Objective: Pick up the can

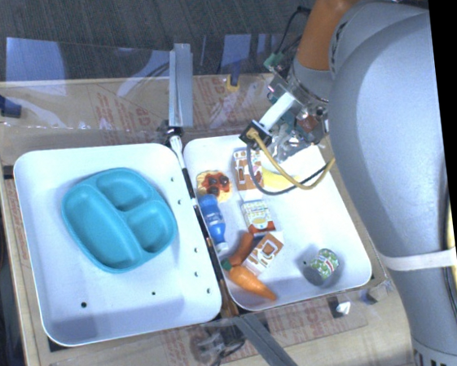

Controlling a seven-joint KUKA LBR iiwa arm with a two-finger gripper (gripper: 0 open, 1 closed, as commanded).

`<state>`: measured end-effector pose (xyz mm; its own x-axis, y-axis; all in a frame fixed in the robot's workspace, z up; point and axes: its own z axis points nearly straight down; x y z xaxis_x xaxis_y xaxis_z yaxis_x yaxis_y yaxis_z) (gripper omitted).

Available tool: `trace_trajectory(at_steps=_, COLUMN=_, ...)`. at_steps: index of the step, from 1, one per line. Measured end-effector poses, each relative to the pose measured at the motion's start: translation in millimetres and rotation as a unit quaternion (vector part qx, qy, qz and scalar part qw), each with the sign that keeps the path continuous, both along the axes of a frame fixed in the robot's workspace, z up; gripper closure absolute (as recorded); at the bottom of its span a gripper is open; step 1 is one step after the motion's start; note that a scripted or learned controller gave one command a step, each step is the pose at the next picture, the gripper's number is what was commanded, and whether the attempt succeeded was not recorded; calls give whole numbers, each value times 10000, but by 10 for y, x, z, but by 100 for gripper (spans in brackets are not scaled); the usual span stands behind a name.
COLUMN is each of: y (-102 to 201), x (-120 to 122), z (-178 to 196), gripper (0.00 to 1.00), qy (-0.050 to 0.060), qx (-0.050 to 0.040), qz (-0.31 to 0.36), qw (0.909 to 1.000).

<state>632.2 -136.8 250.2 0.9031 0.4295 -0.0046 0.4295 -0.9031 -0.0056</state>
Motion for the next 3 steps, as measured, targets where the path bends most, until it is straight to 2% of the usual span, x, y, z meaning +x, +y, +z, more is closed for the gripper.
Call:
trace_trajectory(at_steps=1, y=-576, x=106, z=446, gripper=100, qy=-10, qx=0, qz=134, qw=9999)
trace_trajectory(at_steps=2, y=201, x=100, z=121, gripper=100, qy=6, qx=0, qz=-479, qw=9989)
trace_trajectory(at_steps=3, y=-473, x=-32, z=345, gripper=100, qy=-4, qx=-1, qz=-684, qw=9977)
